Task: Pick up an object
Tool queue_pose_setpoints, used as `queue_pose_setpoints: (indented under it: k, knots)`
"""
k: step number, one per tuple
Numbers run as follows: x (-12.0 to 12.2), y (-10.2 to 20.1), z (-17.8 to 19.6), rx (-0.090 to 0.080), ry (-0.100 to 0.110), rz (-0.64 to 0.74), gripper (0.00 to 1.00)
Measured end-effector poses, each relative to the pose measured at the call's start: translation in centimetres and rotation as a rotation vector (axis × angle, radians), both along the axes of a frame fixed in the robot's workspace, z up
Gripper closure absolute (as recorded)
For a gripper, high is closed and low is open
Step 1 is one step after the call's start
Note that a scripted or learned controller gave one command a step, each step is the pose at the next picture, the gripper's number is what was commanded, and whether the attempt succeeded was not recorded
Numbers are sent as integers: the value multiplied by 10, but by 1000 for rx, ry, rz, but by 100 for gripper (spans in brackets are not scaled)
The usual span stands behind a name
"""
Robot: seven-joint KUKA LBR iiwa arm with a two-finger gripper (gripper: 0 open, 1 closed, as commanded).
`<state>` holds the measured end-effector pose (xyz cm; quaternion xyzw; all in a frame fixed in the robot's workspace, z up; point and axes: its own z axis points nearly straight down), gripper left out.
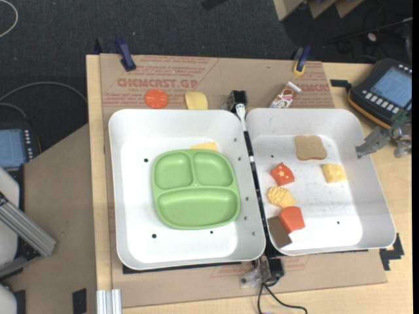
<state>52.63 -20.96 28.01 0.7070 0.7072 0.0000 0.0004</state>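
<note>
- Poking in at the right edge of the camera view, gripper (378, 142) sits low over the outer right rim of the right bin (366, 231); grey finger tips point left, nothing between them, gap state unclear — cannot tell if parted or closed.
- Nearest object to the gripper: yellow cheese-like block (334, 173), near the bin's right side, apart from the gripper.
- Toast slice (309, 148) lies toward the back of the right bin, left of the gripper, well apart.
- Red block with a yellow star (282, 173) sits mid-left in the right bin.
- Orange ridged piece (281, 196) lies just below the star block, touching or nearly touching the red-orange cube (292, 218).
- Brown flat piece (277, 231) sits at the front-left corner, just beside the cube.
- Left bin (127, 195) holds a green divided plate (195, 190); yellow wedge (204, 146) peeks out behind the plate's back edge.
- Outside the bins on the cardboard (157, 77): orange round item (156, 99), pale yellow item (196, 101), small printed packet (285, 97).
- Black clamp strip (249, 156) runs between the two bins.
- Handheld pendant with screen (386, 93) rests on the bench behind the gripper.
- Path from the gripper to the cheese-like block looks open; only the bin's rim lies between.
</note>
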Motion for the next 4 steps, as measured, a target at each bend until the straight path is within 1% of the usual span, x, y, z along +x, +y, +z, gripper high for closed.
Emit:
queue_pose_setpoints:
  k: [1, 2, 3, 4]
  knots:
    - [-21, 68, -108, 8, 13, 5, 0]
    - [60, 110, -195, 3, -7, 6, 0]
    - [57, 115, -190, -3, -11, -1, 0]
    - [51, 117, -190, 0, -12, -1, 0]
